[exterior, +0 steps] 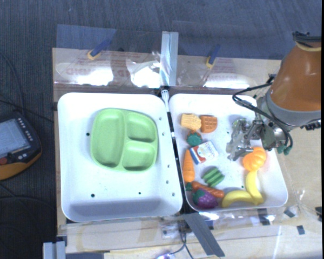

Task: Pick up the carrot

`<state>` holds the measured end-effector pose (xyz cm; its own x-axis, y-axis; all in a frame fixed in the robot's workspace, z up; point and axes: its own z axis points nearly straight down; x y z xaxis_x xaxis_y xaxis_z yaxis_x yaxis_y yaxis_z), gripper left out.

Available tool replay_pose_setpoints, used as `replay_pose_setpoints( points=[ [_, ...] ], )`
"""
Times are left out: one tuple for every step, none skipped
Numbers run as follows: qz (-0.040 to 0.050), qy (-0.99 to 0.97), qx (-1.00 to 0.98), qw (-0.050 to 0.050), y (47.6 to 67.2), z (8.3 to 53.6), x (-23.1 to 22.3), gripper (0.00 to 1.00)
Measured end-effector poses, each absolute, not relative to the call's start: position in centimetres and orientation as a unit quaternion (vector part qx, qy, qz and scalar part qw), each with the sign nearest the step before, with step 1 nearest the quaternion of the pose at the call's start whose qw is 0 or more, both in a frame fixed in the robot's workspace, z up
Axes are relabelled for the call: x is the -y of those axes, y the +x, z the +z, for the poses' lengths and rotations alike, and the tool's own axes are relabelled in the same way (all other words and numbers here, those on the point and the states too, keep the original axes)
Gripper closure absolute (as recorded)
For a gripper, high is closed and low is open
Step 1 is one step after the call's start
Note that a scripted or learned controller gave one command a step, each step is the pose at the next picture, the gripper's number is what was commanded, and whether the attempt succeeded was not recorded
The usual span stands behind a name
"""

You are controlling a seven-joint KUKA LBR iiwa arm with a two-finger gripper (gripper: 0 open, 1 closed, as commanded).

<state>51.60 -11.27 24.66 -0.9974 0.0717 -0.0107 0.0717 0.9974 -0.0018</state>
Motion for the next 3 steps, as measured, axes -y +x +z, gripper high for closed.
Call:
replay_pose_setpoints(
  points=[
    [-0.0003, -0.008, -1.000, -0.001, 48.3, 19.4, 18.2, 1.00],
    [-0.0033, -0.012, -1.000, 0.008, 52.4, 9.3, 20.2, 1.00],
    [-0.0026, -0.015, -1.000, 0.006, 60.8, 15.5, 22.4, 1.00]
  ],
)
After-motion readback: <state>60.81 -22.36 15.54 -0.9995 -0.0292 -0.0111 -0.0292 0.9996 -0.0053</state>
